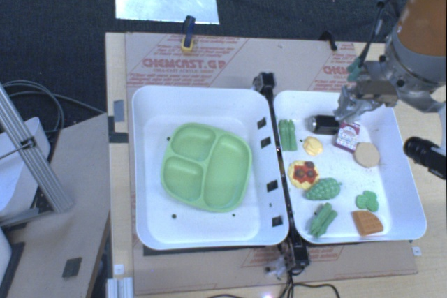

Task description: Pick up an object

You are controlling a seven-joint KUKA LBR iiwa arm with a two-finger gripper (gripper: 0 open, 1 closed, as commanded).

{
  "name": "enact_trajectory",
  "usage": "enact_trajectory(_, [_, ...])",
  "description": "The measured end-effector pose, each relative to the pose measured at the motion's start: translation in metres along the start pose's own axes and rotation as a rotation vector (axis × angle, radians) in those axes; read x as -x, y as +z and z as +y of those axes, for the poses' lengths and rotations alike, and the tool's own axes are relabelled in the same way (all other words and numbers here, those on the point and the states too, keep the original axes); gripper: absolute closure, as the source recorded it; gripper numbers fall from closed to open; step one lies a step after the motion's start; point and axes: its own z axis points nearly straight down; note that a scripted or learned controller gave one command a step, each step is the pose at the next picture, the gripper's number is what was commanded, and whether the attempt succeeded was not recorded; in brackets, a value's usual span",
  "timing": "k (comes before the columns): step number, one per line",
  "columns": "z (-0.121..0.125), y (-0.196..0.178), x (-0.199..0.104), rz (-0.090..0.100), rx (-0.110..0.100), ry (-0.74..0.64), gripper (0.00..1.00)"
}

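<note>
The gripper (349, 110) hangs low over the right bin (412, 220), back and to the view's right of the pizza slice (303, 174). Whether it is released or clenched cannot be told from this angle, and nothing can be seen in its grasp. It is probably placed there because two pickable pieces lie just beneath it. The small pink-and-white packet (347, 137) sits right of and behind the pizza slice, and the black cylinder (321, 124) lies directly behind the slice. Either could be the object to pick; the packet seems the closer one.

The loose pieces are all in one bin, likely so the arm has a reachable pile to draw from. The green divided plate (207, 166) lies alone in the left bin (150, 220), well to the view's left of the pizza slice.

Counted:
- **Bins and plate:** two bins, one plate.
- **Loose pieces:** ten in all.
- **Green toy vegetables:** four.
- **One each:** a yellow lump (313, 146), the pizza slice, the packet, a round beige biscuit (366, 154), an orange-brown wedge (367, 222) and the black cylinder.
</note>
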Motion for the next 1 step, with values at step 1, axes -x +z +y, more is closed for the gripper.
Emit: enact_trajectory(1, [-0.0243,0.2009,-0.0466,0.002,-0.024,0.006,1.00])
